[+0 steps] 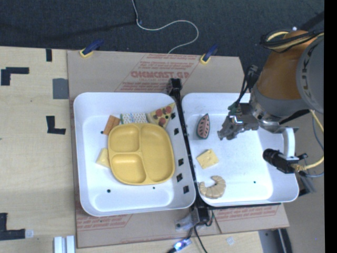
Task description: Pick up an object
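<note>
My gripper [226, 133] hangs over the middle of the right bin [274, 191], with nothing seen between its fingers. To its left lies a watermelon slice [204, 126], dark red with a grey-green rind. A pale yellow cheese wedge [207, 158] sits below the slice, apart from the gripper. A tan croissant [212, 187] lies near the bin's front left corner.
The left bin [84, 141] holds a yellow divided plate [141, 153], with a pizza slice [162, 114], a patterned cracker [133, 118], an orange-brown piece [111, 124] and a yellow wedge [102, 157] around its edges. A black divider [181, 141] separates the bins.
</note>
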### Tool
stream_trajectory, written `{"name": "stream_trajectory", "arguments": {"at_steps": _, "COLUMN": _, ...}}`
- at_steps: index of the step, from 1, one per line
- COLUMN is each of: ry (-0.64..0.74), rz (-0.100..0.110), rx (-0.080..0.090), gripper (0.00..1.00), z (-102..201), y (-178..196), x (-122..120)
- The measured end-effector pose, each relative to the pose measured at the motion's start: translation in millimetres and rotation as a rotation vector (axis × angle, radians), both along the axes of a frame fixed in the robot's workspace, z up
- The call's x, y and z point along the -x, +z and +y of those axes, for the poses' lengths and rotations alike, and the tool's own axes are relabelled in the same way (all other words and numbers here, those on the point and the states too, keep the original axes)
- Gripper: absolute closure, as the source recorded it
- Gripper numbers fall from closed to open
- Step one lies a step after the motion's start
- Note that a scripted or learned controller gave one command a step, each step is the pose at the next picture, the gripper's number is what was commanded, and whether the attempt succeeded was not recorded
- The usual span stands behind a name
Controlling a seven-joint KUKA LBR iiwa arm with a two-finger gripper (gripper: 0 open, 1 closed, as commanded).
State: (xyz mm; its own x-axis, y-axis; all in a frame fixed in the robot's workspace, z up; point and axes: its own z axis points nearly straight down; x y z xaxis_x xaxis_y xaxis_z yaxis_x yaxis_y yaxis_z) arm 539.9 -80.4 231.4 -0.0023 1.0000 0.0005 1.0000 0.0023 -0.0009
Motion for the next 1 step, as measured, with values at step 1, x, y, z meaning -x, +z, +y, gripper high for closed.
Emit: {"name": "stream_trajectory", "arguments": {"at_steps": 1, "ry": -0.001, "rz": 0.001, "rx": 0.0, "gripper": 1.0, "z": -5.0, "y": 0.6, "x": 0.8}}
